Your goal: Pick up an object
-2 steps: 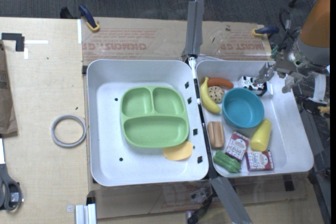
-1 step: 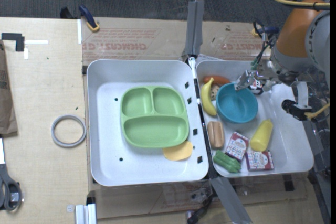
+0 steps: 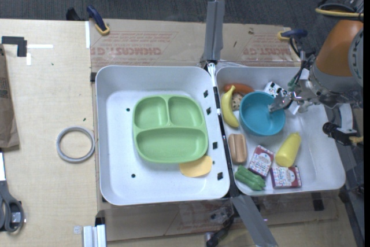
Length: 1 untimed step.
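Overhead, jaws [image 3: 281, 103] at blue bowl's [image 3: 261, 114] right rim, bin wall [image 3: 324, 142] near.

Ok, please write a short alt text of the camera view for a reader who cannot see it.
The end effector hovers at the rim of a blue bowl in the right bin, among a banana, a yellow bottle and small food items. The left bin holds a green divided plate.
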{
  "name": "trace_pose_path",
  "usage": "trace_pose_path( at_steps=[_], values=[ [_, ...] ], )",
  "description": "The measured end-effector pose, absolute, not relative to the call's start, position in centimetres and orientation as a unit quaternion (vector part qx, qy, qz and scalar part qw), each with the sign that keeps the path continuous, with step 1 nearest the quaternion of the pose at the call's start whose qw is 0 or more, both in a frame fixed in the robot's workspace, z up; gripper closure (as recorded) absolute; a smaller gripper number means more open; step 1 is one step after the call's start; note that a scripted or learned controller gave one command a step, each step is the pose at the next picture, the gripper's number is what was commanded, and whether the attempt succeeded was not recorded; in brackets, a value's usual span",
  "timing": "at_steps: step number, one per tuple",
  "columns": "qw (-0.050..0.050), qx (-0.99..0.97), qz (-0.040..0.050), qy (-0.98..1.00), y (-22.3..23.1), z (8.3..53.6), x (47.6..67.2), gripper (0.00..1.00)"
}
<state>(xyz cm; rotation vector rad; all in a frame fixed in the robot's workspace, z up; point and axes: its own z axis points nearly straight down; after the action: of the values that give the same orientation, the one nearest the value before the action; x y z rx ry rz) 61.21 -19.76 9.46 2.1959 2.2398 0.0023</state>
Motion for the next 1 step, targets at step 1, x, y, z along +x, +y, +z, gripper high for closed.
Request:
trace_pose_path(
  at_steps=[1],
  values=[
    [-0.008, 0.604, -0.0105, 0.797, -16.93, 9.3, 64.79, 0.0]
  ],
)
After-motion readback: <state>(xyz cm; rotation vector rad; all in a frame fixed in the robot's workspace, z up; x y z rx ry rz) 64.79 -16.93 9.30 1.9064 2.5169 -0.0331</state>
